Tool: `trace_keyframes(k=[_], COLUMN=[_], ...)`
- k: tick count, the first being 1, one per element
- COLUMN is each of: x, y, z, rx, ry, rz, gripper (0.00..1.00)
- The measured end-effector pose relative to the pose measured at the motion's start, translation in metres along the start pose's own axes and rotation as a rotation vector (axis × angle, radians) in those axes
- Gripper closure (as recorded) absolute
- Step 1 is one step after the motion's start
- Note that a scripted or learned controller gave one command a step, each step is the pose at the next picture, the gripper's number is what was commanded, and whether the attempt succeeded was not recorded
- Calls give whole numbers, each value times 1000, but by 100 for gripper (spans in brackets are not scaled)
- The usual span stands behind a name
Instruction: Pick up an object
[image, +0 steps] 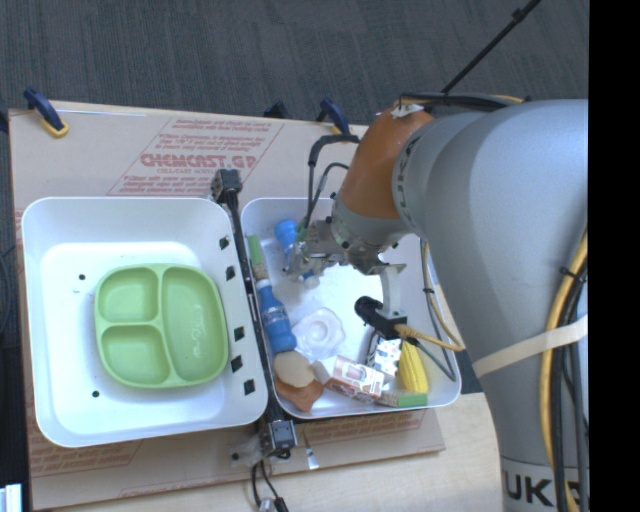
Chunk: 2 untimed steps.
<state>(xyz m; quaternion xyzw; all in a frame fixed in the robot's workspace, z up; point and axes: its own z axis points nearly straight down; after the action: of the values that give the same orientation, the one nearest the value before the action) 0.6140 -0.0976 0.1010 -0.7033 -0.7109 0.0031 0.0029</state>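
My gripper (305, 262) hangs low over the upper left part of the right bin (440, 385), under the grey arm with its orange band. Just beside it, toward the bin's back left corner, lies a small blue object (286, 232). A green stick (257, 256) rests along the left wall. Below the gripper lie a blue bottle (272, 318) and a clear plastic cup (322, 331). At the bin's front are a brown round piece (293, 371), a red and white packet (357, 378) and a yellow corn cob (411, 366). Nothing can be made out between the gripper's tips.
The left bin (40, 300) holds a green divided plate (160, 325). Black clips (228, 183) sit along the wall between the bins. Both bins stand on a printed cardboard sheet (200, 150). The arm's bulk covers the right bin's right side.
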Motion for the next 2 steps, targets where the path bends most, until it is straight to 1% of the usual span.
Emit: trace_keyframes(k=[1,2], x=[49,49], y=[43,42], z=[-92,-91], rx=[-8,-6], ry=[1,1], rz=[5,4], gripper=[100,0])
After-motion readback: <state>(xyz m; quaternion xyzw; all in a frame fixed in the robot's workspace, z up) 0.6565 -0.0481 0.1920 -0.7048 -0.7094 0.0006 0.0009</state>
